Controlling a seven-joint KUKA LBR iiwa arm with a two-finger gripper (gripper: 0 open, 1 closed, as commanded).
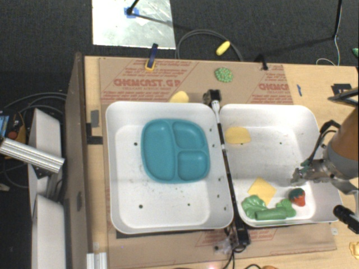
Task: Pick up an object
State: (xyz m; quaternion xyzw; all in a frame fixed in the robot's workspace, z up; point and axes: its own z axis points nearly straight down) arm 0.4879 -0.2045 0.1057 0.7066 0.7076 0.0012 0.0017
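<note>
Hovered at the right bin's (269, 116) right edge: gripper (300, 175), spread of the claw impossible to tell, perhaps holding nothing. Lay near-right in that bin: yellow wedge (262, 190), green pieces (266, 209), red piece (297, 196). Sat in left bin (120, 206): blue divided plate (175, 151).

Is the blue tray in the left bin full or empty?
Empty. The blue tray lies flat in the left bin, and all three of its compartments show only bare blue surface.

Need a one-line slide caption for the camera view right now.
Gripper over the right bin near toy food, including a tomato; blue tray in the left bin.
</note>
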